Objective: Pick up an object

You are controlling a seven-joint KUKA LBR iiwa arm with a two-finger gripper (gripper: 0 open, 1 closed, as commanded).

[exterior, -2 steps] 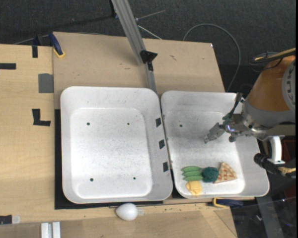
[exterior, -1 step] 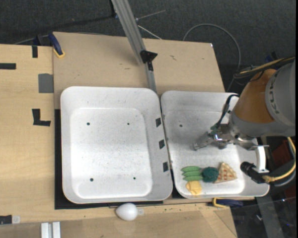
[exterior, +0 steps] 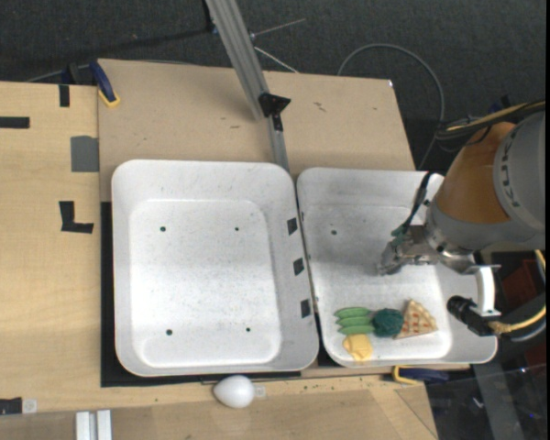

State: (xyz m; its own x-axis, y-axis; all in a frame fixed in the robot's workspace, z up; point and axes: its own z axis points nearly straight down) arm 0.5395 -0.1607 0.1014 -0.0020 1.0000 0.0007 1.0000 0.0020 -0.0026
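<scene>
Camera view, bench front edge: a white egg-shaped object (exterior: 235,391) lies on the wooden bench (exterior: 37,273), just outside the near rim of the left bin.
Right bin, near corner: four small items are clustered together at the front of the right bin (exterior: 348,200) — a green pea-pod piece (exterior: 353,318), a yellow piece (exterior: 357,345) just below it, a dark green round piece (exterior: 387,321) beside them, and a pizza-slice toy (exterior: 418,321) furthest right.
Gripper: the gripper (exterior: 394,257) hangs over the middle of the right bin, above the bare floor and clearly apart from the cluster; whether its fingers are spread or closed I cannot tell, and nothing is visibly between them.
Arm: the grey arm (exterior: 522,186) with its orange band (exterior: 472,177) comes in over the right bin's right rim.
Left bin: the left bin (exterior: 202,264) sits touching the right bin along their shared side.
Far side: a grey metal bar (exterior: 243,49) slants down toward the gap between the bins, and a thin cable (exterior: 385,58) loops on the dark floor beyond the bench.
</scene>
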